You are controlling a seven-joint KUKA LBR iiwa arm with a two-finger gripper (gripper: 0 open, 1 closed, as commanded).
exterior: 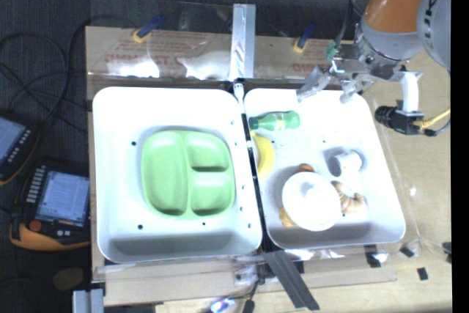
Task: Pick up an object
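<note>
The arm hangs at the far right corner of the right bin [381,157], and its gripper [331,86] sits above that bin's back rim, not down among the things. The two fingers are spread apart with nothing between them, which I take as the ready stance before a reach; no pick has begun.

Taking the right bin as the landmark, everything worth grabbing lies inside it. A green bottle [275,121] lies on its side near the back left corner, close to the wall shared with the other bin. Just in front of it a banana [264,155] runs along that same left wall, touching or nearly touching it. Toward the front middle sits a white bowl [314,201], turned rim down as far as I can tell, with something orange peeking out at its left edge and a brown lump [353,203] pressed against its right side. A small white cup [344,161] lies on its side just behind the bowl.

To the left of the right bin, the left bin [117,179] holds a green divided tray [189,172] lying flat in its middle.

The bottle is nearest the open fingers and lies apart from the clutter, so I would judge it the easiest target; being round and on its side, it could roll if nudged.
</note>
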